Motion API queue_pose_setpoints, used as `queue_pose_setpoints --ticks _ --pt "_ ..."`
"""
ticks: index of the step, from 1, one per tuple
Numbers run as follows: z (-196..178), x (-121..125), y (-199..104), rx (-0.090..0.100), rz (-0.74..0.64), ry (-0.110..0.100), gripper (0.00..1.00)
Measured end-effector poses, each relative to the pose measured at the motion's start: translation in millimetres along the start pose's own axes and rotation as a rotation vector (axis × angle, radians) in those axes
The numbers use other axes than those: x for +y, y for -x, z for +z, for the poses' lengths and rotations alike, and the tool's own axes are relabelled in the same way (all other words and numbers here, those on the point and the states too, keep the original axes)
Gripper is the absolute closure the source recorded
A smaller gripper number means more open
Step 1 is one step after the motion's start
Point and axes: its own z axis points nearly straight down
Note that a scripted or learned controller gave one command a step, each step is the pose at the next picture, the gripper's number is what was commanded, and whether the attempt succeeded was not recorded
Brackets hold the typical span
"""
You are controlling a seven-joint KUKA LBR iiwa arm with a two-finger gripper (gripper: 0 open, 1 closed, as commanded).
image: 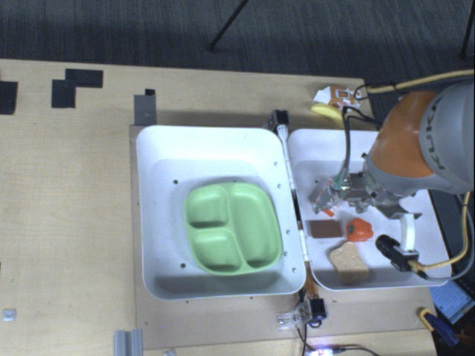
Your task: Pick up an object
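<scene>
Where the bench [67,221] runs bare on the left, 2 black patches [74,86] sit near its far edge. Next is the left bin [165,162], white and shallow. 1 green plate [234,227] lies flat in its middle: 3 compartments, 2 small on the left, 1 long on the right.

The right bin [319,150] butts against the left bin. All 3 pickable objects lie on its floor, in the near half.

The gripper [324,196] is down inside the right bin, near the left wall, just behind the brown block [323,229]. Can't tell whether it's open or closed, or whether it touches the block. The block lies flat. A small orange speck [327,212] sits between the two, too small to identify.

The tan bread-shaped slice [349,259] lies flat by the front wall. The orange object [359,231], round with a bit of green on top, is just right of the block and apart from it, just behind the slice. Contact with the slice is unclear.

Behind the right bin's far rim, on the bench, are a yellow thing [326,112] and a white-and-orange packet [338,95], close together.

The arm [445,147], grey, reaches in from the right over the bin's right half, with the orange band [397,143] above the wrist.
</scene>
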Motion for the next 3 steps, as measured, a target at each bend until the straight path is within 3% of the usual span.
queue_pose_setpoints --ticks 1,2,3 --pt "32 -10 2 -0.002 0.007 -0.011 0.00" --pt "21 -7 1 -0.002 0.005 -0.006 1.00" --pt "-95 -6 -58 -0.001 0.003 -0.013 1.00"
